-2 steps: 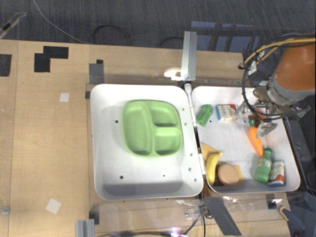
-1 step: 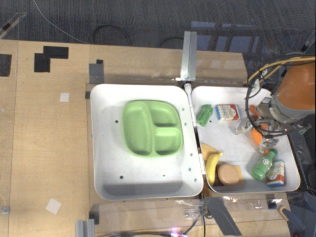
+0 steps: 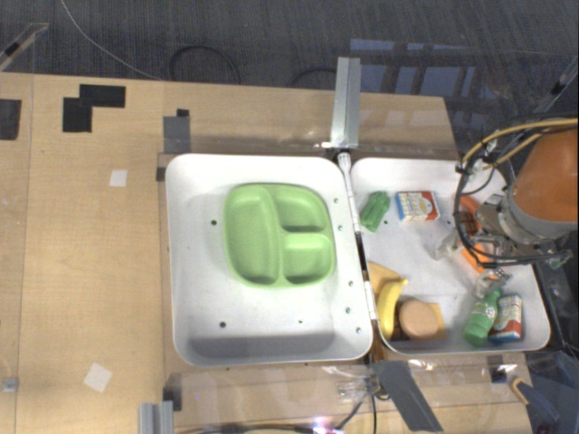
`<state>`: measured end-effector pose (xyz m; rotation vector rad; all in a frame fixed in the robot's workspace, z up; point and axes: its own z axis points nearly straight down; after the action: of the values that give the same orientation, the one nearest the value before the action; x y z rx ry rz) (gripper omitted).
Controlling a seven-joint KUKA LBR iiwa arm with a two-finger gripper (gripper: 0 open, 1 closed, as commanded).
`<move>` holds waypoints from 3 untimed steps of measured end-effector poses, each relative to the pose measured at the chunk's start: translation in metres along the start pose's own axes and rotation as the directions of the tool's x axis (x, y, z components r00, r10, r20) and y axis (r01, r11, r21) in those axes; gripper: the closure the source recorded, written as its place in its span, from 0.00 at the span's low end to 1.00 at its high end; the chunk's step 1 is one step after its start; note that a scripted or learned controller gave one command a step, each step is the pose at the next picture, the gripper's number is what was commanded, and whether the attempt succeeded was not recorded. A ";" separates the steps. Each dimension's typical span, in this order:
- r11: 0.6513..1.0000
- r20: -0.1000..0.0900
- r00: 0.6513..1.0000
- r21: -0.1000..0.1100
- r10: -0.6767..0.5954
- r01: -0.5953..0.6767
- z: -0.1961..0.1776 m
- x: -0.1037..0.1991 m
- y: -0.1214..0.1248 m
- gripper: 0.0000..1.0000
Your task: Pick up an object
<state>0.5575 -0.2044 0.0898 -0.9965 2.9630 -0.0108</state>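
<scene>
The right bin (image 3: 425, 174) holds several small items. A green soft piece (image 3: 374, 210) lies at its left wall and a small white, blue and red box (image 3: 416, 205) sits near the back. At the front are a yellow banana (image 3: 389, 302) and a round brown bun-like piece (image 3: 419, 319). A green bottle (image 3: 482, 317) and a small can (image 3: 508, 319) stand in the front right corner. The arm's orange band (image 3: 550, 183) hangs over the bin's right side. My gripper (image 3: 472, 240) is low among cables, above an orange item (image 3: 471, 257).
The left bin (image 3: 194, 333) carries a light green divided plate (image 3: 278, 233) in its middle. A metal post (image 3: 344, 107) rises behind the seam between the bins. Black and yellow cables (image 3: 493, 147) loop around the wrist.
</scene>
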 end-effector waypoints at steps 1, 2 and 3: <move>1.000 0.001 1.000 -0.001 -0.008 0.008 -0.002 -0.001 0.058 0.00; 0.976 0.000 0.976 -0.001 -0.218 0.218 0.001 -0.039 -0.004 0.00; 0.989 0.000 0.989 -0.001 -0.149 0.149 0.000 -0.012 0.006 0.00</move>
<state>0.5630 -0.1923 0.0898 -1.2155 2.8811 -0.0104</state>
